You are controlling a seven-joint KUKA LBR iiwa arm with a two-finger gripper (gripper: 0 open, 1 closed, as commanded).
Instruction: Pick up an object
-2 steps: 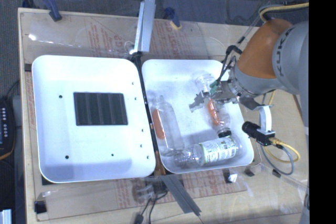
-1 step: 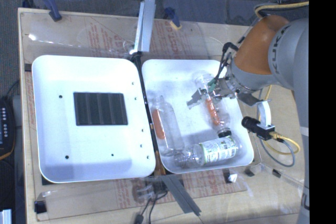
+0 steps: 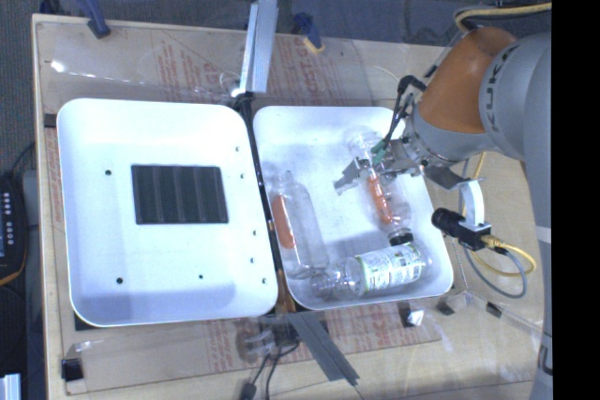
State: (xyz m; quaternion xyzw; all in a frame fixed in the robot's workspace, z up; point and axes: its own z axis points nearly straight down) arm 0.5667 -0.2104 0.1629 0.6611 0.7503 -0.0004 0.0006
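Clear plastic bottles (image 3: 380, 269) (cylindrical) in white bin (image 3: 281, 131)

- Arm (image 3: 487, 98) reached in from the right; gripper (image 3: 366, 169) sat low over the right bin (image 3: 281, 131).
- Clear bottle with an orange core (image 3: 382, 200) lay just beside the fingers.
- Labelled bottle (image 3: 386, 269) lay near the front wall, another clear bottle (image 3: 292, 225) along the left wall.
- Left bin (image 3: 94, 145) had a dark ribbed panel (image 3: 179, 194).

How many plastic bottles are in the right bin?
3: one bottle along the bin's left wall, one near the front edge, one under the gripper. More may be hidden.
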